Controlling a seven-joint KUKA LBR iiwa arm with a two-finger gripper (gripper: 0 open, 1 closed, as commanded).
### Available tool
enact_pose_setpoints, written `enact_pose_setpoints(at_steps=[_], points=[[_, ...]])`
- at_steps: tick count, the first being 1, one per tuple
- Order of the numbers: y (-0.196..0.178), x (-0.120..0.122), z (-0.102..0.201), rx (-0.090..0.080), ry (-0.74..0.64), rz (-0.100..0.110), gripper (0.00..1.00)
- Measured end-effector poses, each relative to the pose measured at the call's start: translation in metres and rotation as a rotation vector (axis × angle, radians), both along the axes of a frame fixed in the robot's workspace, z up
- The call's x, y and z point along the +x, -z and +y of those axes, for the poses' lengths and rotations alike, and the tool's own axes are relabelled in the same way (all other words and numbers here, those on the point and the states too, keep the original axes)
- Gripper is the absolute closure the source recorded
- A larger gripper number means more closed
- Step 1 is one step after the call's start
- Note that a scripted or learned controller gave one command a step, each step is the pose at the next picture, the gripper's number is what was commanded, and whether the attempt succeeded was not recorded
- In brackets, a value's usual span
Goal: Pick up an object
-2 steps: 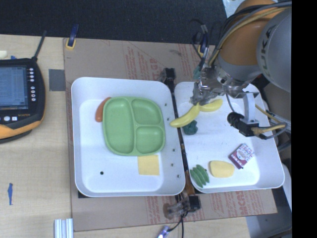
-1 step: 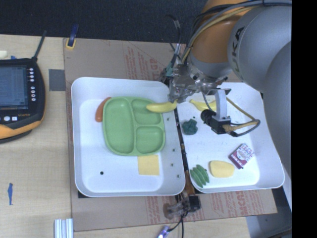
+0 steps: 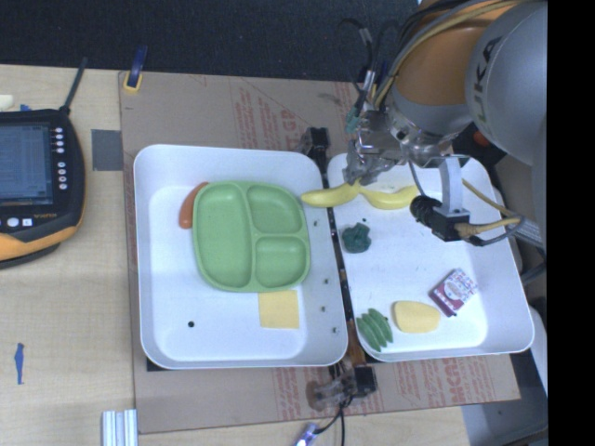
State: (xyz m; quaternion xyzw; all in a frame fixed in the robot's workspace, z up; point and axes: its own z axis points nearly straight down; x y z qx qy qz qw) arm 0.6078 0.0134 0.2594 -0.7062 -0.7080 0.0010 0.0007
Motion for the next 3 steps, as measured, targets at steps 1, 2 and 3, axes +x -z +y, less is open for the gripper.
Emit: enact_pose_setpoints(at_steps=[1, 2, 3], points=[[0.017, 0.048, -0.075, 0.0, 0.001, 0.001, 1.0], [0.017, 0.048, -0.074, 0.0, 0.0, 0.0, 0.0], [0.086, 0.048, -0.126, -0.001, 0.0, 0.003, 0.0]])
